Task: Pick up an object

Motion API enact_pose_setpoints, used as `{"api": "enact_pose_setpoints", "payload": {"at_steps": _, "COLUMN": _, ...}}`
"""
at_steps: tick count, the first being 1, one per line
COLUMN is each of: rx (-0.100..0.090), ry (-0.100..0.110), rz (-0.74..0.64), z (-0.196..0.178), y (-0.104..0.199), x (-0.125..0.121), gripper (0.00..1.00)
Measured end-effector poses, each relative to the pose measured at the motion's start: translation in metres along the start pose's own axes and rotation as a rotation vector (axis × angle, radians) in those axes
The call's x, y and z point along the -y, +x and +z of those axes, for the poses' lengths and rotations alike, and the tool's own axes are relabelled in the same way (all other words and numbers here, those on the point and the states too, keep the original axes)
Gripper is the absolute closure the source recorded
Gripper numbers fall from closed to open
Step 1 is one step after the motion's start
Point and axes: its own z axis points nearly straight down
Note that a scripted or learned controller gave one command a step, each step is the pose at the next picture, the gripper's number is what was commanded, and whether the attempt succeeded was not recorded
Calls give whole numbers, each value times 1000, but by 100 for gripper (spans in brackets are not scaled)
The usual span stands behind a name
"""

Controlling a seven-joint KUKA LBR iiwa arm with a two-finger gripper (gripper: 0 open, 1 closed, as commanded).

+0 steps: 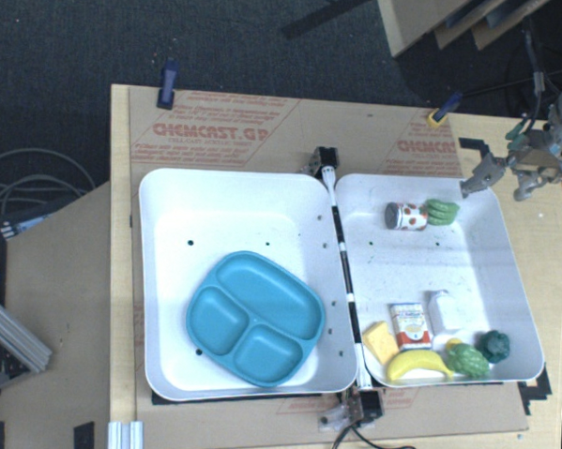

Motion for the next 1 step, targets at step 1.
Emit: {"api": "enact_pose_setpoints", "payload": {"at_steps": 1, "rx": -1, "ry": 3, "rz": -1, "z": 81, "y": 10, "x": -32, "gripper": 0}}
